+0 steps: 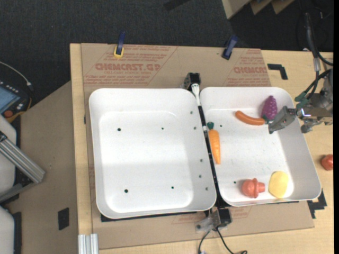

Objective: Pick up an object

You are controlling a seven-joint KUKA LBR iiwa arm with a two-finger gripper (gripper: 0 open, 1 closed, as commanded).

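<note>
White plastic bins sit side by side; we see the gripper (276, 123) low over the right bin (296, 157), its jaw state unclear. Nearest lie a purple grape bunch (269, 107) and an orange sausage (249, 118) — likely light, stiff, slick toys, best pinched mid-body. A carrot (214, 146), red piece (252, 187) and lemon (279, 184) share that bin.

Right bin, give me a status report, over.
Gripper low at right bin's far right edge, nothing seen between fingers. Purple grapes and sausage right beside it. Carrot, red piece, lemon lie apart.
</note>
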